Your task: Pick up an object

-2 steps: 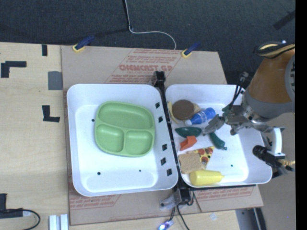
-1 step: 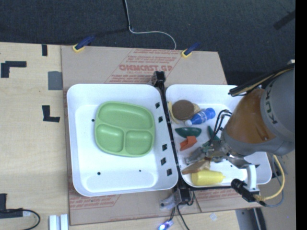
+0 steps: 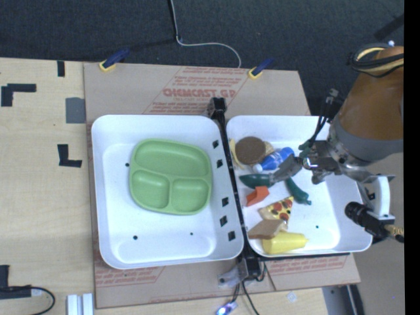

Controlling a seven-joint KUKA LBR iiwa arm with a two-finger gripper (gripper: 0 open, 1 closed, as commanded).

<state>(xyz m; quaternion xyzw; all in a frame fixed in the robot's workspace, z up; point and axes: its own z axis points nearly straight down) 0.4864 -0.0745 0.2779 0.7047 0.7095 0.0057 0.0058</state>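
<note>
Reaching in from the right, the arm (image 3: 374, 120) hangs over the right bin (image 3: 328, 241), its claw (image 3: 289, 170) low among the toys near the bin's middle. Whether that claw is clenched or released, I cannot tell; nothing shows clearly between its tips. Just beside it lies a blue bottle (image 3: 274, 159), touching a brown disc (image 3: 249, 149) near the bin's back-left corner. A green piece (image 3: 252, 180) sits below them, an orange block (image 3: 257, 195) next to it, another green piece (image 3: 298, 191) under the claw. Toward the front edge: a pizza slice (image 3: 277, 209), a tan wedge (image 3: 266, 228) and a yellow toy (image 3: 284, 243). Over in the left bin (image 3: 111, 241), a green tray (image 3: 170, 176) lies flat near the middle. Both bins rest on cardboard (image 3: 197, 90) on the worktop (image 3: 39, 176).
</note>
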